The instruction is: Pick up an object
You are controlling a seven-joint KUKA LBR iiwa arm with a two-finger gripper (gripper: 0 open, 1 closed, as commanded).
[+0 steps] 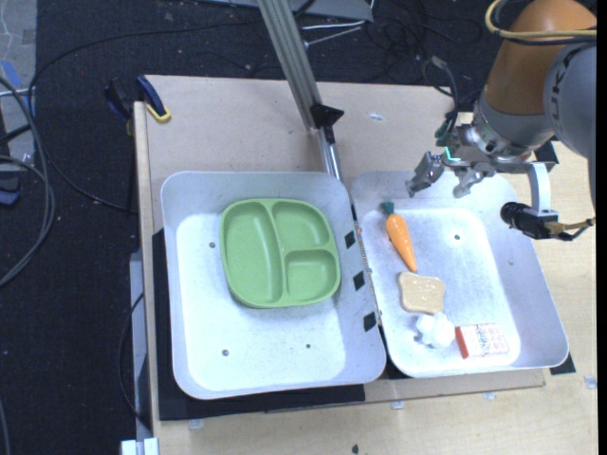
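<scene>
In the right bin [531, 292] lie an orange carrot [401, 240] with a green top, a slice of toast [422, 293], a small white lump [435, 331] and a red-and-white carton [485, 340]. My gripper [442, 176] hangs over the bin's far edge, up and to the right of the carrot. Its two fingers stand apart with nothing between them, so it is open.
The left bin [190, 254] holds a green divided plate [281, 251]. A grey metal pole [294, 55] slants down from the top to the gap between the bins. Cables lie on the dark floor around the bench.
</scene>
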